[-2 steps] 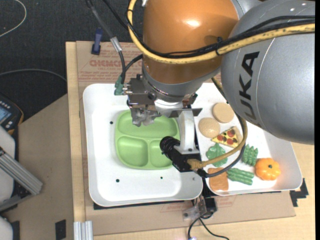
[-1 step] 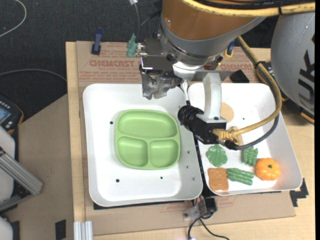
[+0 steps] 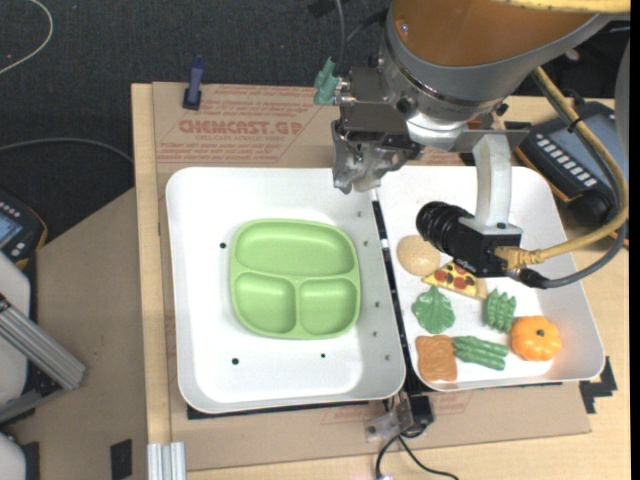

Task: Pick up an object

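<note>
Overhead, claw [image 3: 357,176] hangs at bins' [image 3: 190,268] far rim.

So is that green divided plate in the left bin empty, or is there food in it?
Empty. The green plate lies flat in the left bin, its three compartments bare. The toy foods lie in the right bin.

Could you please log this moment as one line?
gripper: above bins' divider, far end | holding: nothing seen | toy food: right bin | green tray: left bin
</note>
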`<control>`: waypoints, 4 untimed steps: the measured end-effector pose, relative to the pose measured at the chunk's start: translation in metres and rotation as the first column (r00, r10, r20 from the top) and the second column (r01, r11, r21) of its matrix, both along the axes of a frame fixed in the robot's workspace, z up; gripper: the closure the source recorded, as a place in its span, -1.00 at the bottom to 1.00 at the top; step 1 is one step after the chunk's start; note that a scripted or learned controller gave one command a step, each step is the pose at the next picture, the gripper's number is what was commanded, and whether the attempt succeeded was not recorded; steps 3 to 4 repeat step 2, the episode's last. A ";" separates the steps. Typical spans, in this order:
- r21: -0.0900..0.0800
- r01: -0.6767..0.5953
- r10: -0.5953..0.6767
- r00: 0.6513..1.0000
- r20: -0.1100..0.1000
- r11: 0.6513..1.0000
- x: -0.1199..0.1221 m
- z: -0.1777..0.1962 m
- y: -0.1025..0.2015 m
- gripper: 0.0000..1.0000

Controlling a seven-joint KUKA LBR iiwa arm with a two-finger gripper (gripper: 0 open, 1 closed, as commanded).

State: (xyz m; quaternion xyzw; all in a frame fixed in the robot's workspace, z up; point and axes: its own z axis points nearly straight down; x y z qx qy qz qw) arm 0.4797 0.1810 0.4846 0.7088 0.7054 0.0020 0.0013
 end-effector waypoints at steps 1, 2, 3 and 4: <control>0.001 -0.006 0.006 1.000 0.000 1.000 0.000 0.009 0.003 1.00; 0.001 -0.006 0.006 1.000 0.002 1.000 0.000 0.020 0.004 1.00; 0.001 -0.006 0.006 1.000 0.002 1.000 0.000 0.020 0.004 1.00; 0.001 -0.006 0.006 1.000 0.002 1.000 0.000 0.020 0.004 1.00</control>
